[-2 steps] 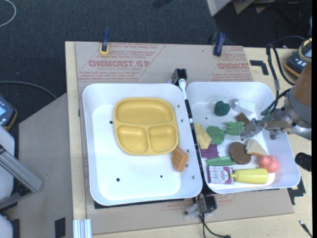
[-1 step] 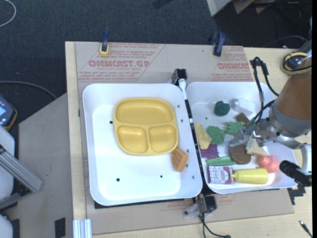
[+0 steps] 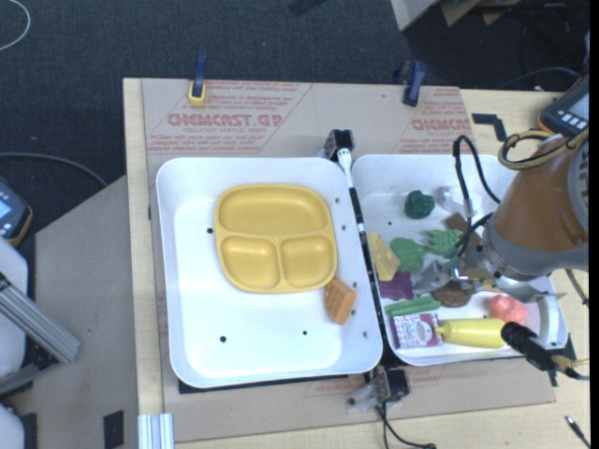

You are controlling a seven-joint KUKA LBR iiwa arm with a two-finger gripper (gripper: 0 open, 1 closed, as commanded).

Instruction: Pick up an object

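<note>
The grey arm with its orange band (image 3: 547, 204) reached in over the right-hand shallow white bin (image 3: 374, 171), and its pincer (image 3: 459, 274) was lowered among the clutter near that bin's centre. Whether the pincer was open or closed could not be told; its tips were lost among the objects, and no item could be confirmed as gripped.

Positions below are given relative to the yellow three-compartment plastic tray (image 3: 276, 237), which sat in the upper middle of the left-hand shallow white bin (image 3: 178, 279).

- A small orange-brown wedge-shaped block (image 3: 340, 300) lay just beside the tray's lower right corner, in the same bin.
- A dark green rounded toy (image 3: 418, 204) lay to the tray's right, in the right-hand bin.
- A lighter green leafy toy (image 3: 407, 251) lay right of the tray, below the dark green one.
- A pale yellow piece (image 3: 383, 256) lay right of the tray, against the dividing wall.
- A yellow banana-shaped toy (image 3: 473, 333) and a small red-and-white carton (image 3: 415, 329) lay well to the tray's lower right.
- A pink rounded toy (image 3: 506, 306) lay just above the banana-shaped toy.

Both bins rested on a brown cardboard-covered worktop (image 3: 234, 115).
</note>
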